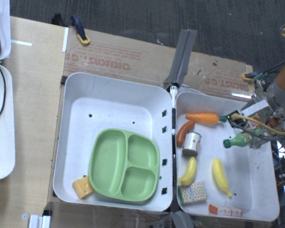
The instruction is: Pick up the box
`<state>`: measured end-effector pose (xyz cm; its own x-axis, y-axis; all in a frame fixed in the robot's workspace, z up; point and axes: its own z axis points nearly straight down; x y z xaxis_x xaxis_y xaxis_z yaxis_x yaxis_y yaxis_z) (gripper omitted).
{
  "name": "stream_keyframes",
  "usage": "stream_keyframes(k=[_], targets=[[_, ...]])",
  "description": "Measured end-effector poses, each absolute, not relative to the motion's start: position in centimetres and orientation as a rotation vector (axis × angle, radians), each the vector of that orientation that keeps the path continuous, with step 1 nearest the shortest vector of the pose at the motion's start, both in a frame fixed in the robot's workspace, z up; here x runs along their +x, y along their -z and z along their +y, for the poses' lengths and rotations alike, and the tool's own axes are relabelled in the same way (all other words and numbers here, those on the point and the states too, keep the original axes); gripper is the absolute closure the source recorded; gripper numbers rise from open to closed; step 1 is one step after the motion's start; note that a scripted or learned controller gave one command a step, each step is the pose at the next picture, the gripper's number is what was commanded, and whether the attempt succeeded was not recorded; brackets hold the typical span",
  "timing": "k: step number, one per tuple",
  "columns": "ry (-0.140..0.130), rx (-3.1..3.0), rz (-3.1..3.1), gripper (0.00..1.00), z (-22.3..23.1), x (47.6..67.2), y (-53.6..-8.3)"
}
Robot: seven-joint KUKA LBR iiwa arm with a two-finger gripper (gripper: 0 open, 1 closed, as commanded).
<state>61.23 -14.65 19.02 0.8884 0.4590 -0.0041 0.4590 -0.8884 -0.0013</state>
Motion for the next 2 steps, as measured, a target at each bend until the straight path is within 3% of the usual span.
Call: stream_keyframes(k=[1, 2], targets=[[-0.006, -3.026, -0.845, 1.00, -16.4, 64.1, -29.7], [-0.010, -3.040, -0.783, 1.00, -12.0, 62.1, -22.1]])
